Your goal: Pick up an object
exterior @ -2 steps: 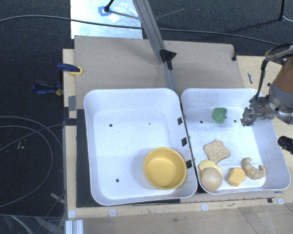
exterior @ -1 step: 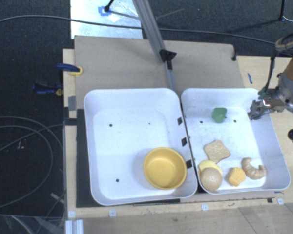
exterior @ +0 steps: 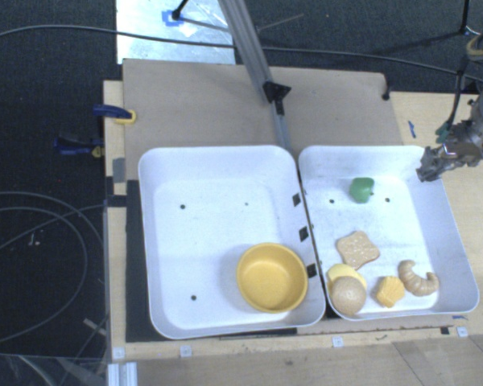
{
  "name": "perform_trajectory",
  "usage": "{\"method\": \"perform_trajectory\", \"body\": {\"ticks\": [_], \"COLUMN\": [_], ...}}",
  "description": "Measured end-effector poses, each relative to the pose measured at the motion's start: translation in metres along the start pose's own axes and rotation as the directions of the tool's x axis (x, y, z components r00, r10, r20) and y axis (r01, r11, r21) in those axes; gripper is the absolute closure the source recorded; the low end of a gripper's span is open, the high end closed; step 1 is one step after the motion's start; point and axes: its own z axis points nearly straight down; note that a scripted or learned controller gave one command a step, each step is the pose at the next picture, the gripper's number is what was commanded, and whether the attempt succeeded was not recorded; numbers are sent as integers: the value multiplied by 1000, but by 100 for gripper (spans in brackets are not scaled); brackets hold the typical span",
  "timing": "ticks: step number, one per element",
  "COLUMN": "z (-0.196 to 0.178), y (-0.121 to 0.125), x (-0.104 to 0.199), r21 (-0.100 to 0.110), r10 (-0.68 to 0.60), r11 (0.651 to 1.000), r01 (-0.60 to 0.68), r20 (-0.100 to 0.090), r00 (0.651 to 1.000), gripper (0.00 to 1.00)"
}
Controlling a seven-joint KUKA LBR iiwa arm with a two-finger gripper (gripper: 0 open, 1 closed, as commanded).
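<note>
The green object (exterior: 361, 189) is the thing nearest my tool (exterior: 431, 167), lying on the floor of the right bin (exterior: 447, 215), a little to the left of the tool and slightly lower in the view, well apart from it. My tool sits at the right bin's upper right rim, over the edge where the bin meets the worktop (exterior: 225, 103). Nothing is between it and any object, and it touches none of them.

Farther from my tool, toward the near end of the same bin, lies a slice of toast (exterior: 357, 248), flat on the bin floor. Beyond that, along the near wall, there is a pale round bun (exterior: 348, 293) with a yellow piece (exterior: 341, 274) just behind and touching it, a small yellow wedge (exterior: 390, 291) just beside it, and a curled croissant (exterior: 419, 279) next to the wedge, closest to the bin's right wall.

Farthest from my tool, in the left bin (exterior: 193, 207), a yellow bowl (exterior: 272, 277) stands upright near the near right corner, close to the divide between the two bins.
</note>
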Motion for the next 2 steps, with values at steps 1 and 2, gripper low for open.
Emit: {"method": "perform_trajectory", "body": {"ticks": [1, 2], "z": [9, 14], "y": [4, 22], "x": [46, 104], "r21": [6, 5], "r10": [-3, -4], "r11": [1000, 1000], "r01": [3, 4], "r20": [-3, -4], "r00": [1000, 1000], "gripper": [100, 100]}}
